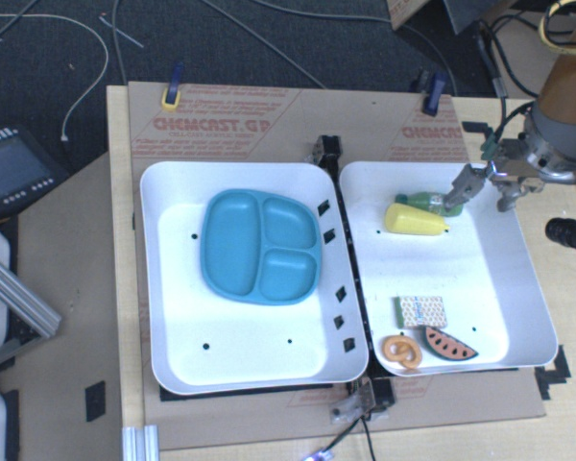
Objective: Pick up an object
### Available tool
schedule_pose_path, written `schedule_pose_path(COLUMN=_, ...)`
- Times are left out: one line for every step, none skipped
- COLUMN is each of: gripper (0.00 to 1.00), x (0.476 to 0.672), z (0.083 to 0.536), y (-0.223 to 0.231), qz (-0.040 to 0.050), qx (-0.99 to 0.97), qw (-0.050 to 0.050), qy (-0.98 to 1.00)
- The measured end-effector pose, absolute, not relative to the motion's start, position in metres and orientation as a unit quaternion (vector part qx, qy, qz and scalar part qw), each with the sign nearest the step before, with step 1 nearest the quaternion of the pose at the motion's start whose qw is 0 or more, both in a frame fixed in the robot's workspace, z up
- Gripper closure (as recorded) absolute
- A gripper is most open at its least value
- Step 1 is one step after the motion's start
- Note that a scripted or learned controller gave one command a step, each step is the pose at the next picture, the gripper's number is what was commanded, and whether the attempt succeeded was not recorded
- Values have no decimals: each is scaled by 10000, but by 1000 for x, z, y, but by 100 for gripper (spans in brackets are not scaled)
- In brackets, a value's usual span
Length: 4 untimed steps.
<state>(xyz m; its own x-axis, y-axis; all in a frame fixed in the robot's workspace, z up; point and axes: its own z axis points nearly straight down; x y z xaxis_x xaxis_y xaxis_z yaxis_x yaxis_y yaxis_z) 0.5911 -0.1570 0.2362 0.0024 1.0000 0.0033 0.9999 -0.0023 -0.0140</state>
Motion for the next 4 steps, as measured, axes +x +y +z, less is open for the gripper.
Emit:
schedule_pose_path(gripper=0, x=594, z=243, y=-157, qz=0, qx=-7069, qw=6, qy=-7073)
schedule_pose_path(gripper=0, x=595, z=195, y=-147, qz=13, qx=-7065, qw=27, qy=-7077)
schedule_pose_path(gripper=0, x=595, z=152, y=-142, qz=14, qx=-7069, qw=30, qy=-7073)
schedule_pose_path(gripper=0, x=590, z=89, y=-141, qz=19, qx=-7071, qw=40, qy=-7071)
